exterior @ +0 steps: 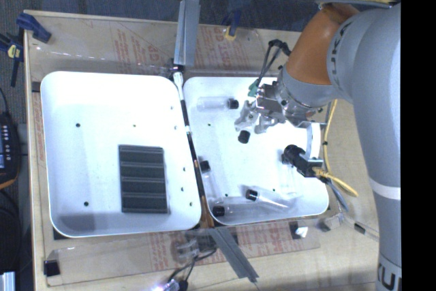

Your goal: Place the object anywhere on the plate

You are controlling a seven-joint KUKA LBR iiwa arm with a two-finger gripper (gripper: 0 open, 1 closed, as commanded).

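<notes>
Lying in the left bin [61, 146], a dark ribbed plate [143, 178] looked rectangular — grooved across. Jaw state of the gripper [246, 120] — cannot tell.

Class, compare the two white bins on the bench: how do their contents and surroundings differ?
The left bin holds one dark ribbed rectangular plate; the right bin holds several small clear items with black caps. The gripper hangs over the right bin, not the left one. Both are shallow, white, with rounded corners.
</notes>
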